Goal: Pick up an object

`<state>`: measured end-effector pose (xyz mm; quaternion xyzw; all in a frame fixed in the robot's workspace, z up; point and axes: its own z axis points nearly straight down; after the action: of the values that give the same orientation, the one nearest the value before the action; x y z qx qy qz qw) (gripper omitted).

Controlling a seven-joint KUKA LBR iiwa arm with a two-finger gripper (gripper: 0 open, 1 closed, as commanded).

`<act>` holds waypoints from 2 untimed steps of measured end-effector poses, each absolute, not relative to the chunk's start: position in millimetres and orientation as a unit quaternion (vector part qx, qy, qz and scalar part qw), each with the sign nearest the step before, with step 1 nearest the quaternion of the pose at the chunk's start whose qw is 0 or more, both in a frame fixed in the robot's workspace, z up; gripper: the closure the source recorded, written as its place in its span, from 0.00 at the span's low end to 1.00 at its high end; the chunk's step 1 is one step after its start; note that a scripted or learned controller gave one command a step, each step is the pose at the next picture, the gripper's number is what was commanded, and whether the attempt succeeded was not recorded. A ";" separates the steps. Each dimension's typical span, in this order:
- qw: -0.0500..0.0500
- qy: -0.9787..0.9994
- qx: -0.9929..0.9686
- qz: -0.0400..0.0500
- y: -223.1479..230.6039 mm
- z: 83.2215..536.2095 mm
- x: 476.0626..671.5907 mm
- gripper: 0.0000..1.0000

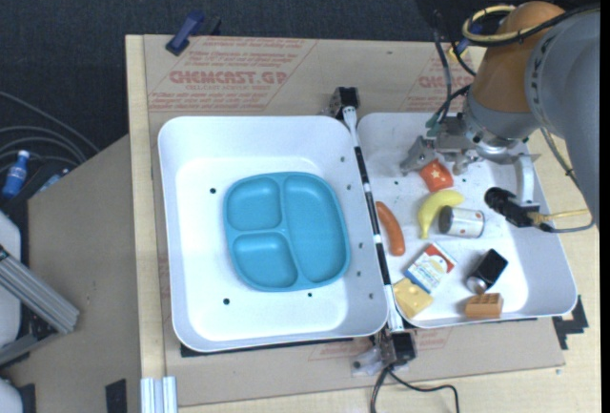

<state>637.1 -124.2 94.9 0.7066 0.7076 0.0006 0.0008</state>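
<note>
Reached down over the far end of the right bin, gripper right above a small red block. Cannot tell the state of its grasping parts from this angle, nor whether anything is gripped. Nothing visibly lifted, so by the look of it the pick is not yet done. Lying in that bin: banana, sausage along the left wall, can, carton, cheese wedge at the near left corner. Blue divided plate sitting mid left bin.

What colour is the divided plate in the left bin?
Light blue; the camera view shows the plate clearly.
</note>
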 end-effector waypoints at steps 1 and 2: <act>0.002 0.708 0.706 0.001 -123.9 105.2 637.7 1.00; 0.002 0.708 0.706 0.001 -123.9 105.0 637.6 0.00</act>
<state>637.6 -123.9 105.0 0.7063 0.7079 0.0010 0.0015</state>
